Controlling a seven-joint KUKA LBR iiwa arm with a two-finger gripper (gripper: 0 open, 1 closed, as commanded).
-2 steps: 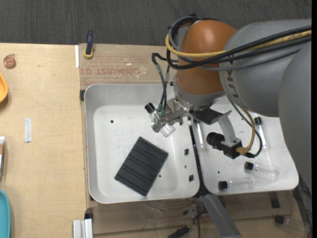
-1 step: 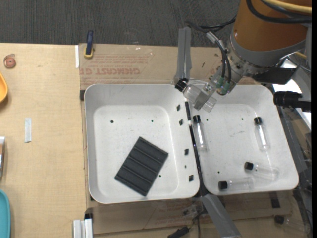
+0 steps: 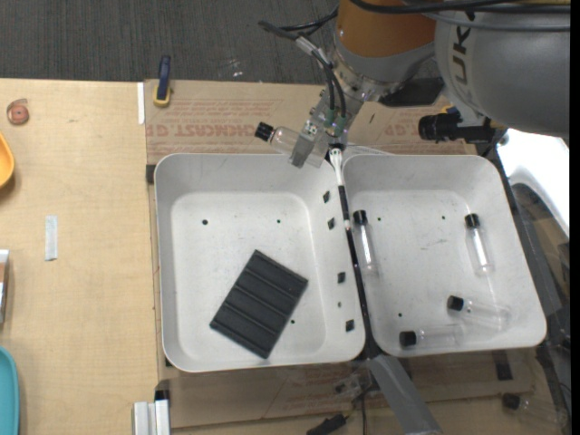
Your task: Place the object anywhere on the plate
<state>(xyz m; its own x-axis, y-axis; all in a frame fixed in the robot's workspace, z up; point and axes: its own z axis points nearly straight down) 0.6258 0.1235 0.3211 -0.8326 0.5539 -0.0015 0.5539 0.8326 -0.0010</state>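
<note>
A black ribbed plate [image 3: 260, 303] lies flat and skewed in the left bin [image 3: 181, 243], toward its front. My gripper [image 3: 313, 145] hangs over the far rim where the two bins meet. It is shut on a clear tube [image 3: 281, 139] with a black cap, which juts out to the left of the fingers. The tube is in the air, well behind the plate and apart from it.
The right bin [image 3: 507, 207] holds several more clear capped tubes, one [image 3: 364, 240] by the divider and one [image 3: 478, 243] at the right. A blue clamp [image 3: 163, 78] sits at the cardboard's back left. The arm's body looms over the back right.
</note>
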